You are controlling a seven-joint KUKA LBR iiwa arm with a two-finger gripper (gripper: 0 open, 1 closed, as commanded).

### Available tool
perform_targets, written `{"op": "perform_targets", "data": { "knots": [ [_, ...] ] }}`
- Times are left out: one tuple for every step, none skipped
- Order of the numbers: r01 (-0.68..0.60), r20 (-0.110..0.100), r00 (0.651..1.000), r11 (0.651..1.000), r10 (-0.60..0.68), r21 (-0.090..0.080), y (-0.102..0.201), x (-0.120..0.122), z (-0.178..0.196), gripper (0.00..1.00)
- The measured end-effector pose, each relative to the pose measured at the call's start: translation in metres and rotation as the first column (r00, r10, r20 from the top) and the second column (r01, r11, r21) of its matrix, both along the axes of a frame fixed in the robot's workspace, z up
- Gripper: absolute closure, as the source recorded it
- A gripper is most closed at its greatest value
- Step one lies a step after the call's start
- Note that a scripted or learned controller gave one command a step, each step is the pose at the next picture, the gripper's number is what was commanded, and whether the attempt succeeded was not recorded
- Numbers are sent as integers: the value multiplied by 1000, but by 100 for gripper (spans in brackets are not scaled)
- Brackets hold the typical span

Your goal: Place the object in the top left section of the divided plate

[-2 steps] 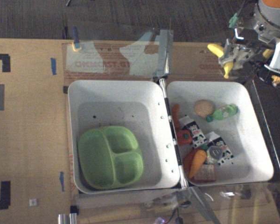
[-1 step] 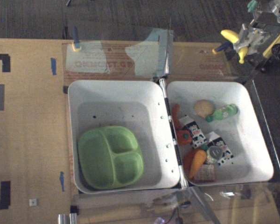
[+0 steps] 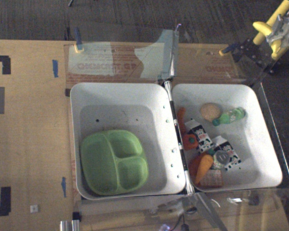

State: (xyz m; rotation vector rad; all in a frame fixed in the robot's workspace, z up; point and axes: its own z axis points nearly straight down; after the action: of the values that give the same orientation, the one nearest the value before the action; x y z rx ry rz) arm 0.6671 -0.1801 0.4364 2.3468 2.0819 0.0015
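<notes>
**Camera view.** Two white bins side by side on the bench. The left bin holds the green divided plate, which lies flat toward the bin's near left corner, and all three of its sections are bare. The right bin holds the loose things, any of which may be the object to place:
- a carrot, leaning on a small carton;
- a second carton, just above it;
- a green bottle on its side, touching a round tan bun;
- a brown square piece at the near edge.

Several of these crowd against the wall shared with the left bin.

**Step in hand.** Nothing rests on the plate, so I judge the task to be at its start, with the pick not yet made. I cannot tell from this view whether my claw is apart or together.

**Next move.** I must come down on one thing in the right bin. The bottle and bun lie furthest from the cluttered wall and look the easiest to reach. Then I must lift it over the shared wall and set it in the plate's upper left section, which I take to be the far end of the large section.
</notes>
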Motion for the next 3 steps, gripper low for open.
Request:
{"op": "perform_targets", "data": {
  "knots": [
    [-155,1,988,988,155,-2,-14,1,0,100],
    [-27,-3,1000,1000,27,1,-41,-87,0,100],
    [-96,-3,995,995,96,2,-31,-96,-192,100]
  ]
}}
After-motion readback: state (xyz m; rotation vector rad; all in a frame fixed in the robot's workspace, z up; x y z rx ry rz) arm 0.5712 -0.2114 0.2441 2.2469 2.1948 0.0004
